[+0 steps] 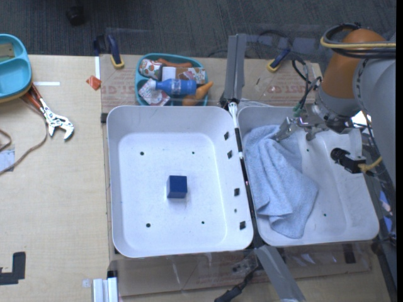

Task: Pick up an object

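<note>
At the front of the bench (50, 200), side by side, two white bins. In the left bin (119, 168), a little front of centre, a small blue block (177, 186), square on the floor, well apart from every wall. In the right bin (352, 222), over its left half, a crumpled pale blue towel (280, 178), bunched against the wall shared with the left bin and drawn up to a peak at its far end.

At that peak, near the back of the right bin, the gripper (295, 128), low and touching or just beside the cloth. Whether open or closed on the towel: cannot tell, too blurred and cluttered there. Behind it, reaching in from the right, the grey arm (374, 83) with its orange band (343, 68).

Further back, past the left bin, a teal tub (143, 65) packed with mixed small items. On the far left, a wrench (53, 121) flat on the bench and, beyond it, a blue tray (12, 65) at the edge.
</note>
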Robot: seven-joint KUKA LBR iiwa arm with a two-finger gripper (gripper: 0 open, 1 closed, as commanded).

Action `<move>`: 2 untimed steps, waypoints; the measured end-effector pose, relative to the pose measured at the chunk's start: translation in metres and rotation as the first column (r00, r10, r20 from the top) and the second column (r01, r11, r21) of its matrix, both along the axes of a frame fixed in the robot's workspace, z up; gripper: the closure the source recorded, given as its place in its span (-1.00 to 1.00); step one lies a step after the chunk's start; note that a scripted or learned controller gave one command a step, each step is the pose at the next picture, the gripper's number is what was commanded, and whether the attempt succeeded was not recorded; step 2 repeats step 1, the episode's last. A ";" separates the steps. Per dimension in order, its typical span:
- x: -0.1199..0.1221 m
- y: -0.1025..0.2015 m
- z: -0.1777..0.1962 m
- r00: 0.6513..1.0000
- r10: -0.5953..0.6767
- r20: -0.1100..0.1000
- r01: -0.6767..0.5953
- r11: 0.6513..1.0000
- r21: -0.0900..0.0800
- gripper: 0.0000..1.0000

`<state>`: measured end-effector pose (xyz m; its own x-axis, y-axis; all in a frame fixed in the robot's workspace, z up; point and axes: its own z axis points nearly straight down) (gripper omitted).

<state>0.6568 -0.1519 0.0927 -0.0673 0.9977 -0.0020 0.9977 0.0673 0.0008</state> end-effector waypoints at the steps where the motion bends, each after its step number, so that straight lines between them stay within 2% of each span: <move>1: 0.003 -0.040 0.065 0.998 -0.068 0.002 0.068 0.998 0.000 -1.00; 2: 0.003 -0.040 0.065 0.998 -0.068 0.002 0.068 0.998 0.000 -1.00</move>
